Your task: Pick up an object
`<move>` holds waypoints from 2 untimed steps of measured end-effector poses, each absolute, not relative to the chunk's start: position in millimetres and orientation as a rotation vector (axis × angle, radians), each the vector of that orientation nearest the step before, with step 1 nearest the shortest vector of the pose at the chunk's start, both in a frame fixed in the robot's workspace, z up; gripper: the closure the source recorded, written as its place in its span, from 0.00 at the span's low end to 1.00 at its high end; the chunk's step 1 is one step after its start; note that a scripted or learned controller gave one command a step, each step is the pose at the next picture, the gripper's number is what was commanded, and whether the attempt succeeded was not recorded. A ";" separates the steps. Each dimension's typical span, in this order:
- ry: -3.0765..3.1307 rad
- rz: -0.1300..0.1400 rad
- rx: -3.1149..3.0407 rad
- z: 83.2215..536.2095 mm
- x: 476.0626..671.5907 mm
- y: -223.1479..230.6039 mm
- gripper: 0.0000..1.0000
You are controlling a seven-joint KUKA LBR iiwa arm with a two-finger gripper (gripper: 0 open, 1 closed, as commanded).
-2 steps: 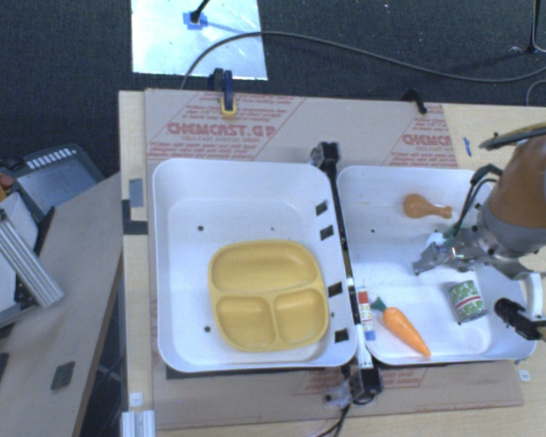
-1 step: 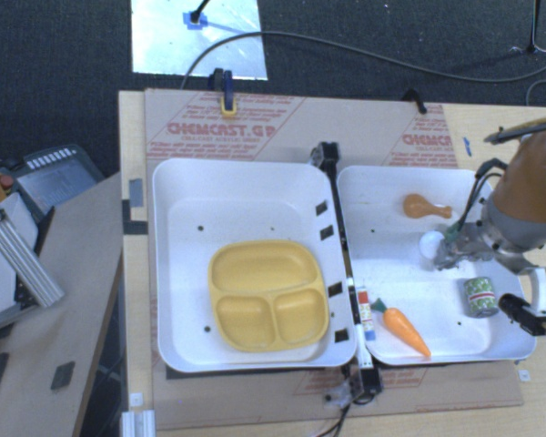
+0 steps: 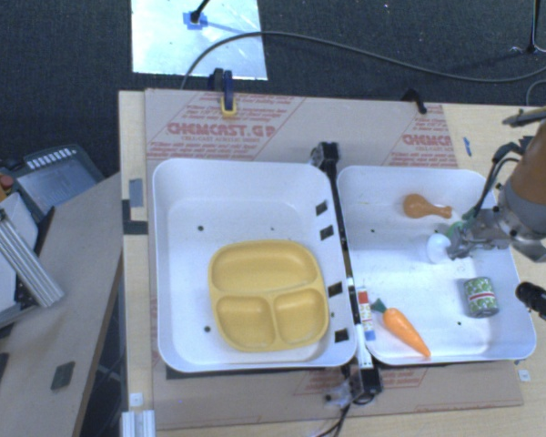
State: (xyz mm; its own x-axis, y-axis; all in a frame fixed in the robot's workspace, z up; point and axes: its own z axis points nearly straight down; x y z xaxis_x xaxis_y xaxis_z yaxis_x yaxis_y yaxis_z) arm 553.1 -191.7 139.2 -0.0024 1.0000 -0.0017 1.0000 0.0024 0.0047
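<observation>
In the right bin (image 3: 382,189), my gripper (image 3: 459,243) hangs low over the right-hand part, reaching in from the arm at the right edge. A small white, roundish object (image 3: 436,248) lies right against its left side; whether it is gripped I cannot tell. An orange-brown toy drumstick (image 3: 425,208) rests further back in the bin. A green patterned can (image 3: 480,297) lies near the right wall, below the gripper. Close to the front edge sits an orange carrot (image 3: 406,330) with a green top.
The left bin (image 3: 182,198) holds a yellow divided plate (image 3: 268,293) in its front half. A black divider strip (image 3: 338,244) with clips runs between the bins. Cables cross the dark floor behind the bench, and grey equipment (image 3: 36,198) stands at the far left.
</observation>
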 end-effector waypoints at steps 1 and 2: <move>2.222 0.006 2.211 196.0 561.7 -184.1 1.00; 2.224 0.004 2.213 220.4 563.1 -184.4 1.00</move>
State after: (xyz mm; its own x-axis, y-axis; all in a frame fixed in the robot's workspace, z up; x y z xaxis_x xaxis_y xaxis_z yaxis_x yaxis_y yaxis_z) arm 563.1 -184.4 220.4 -0.0048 1.0000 -0.0015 1.0000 0.0048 0.0047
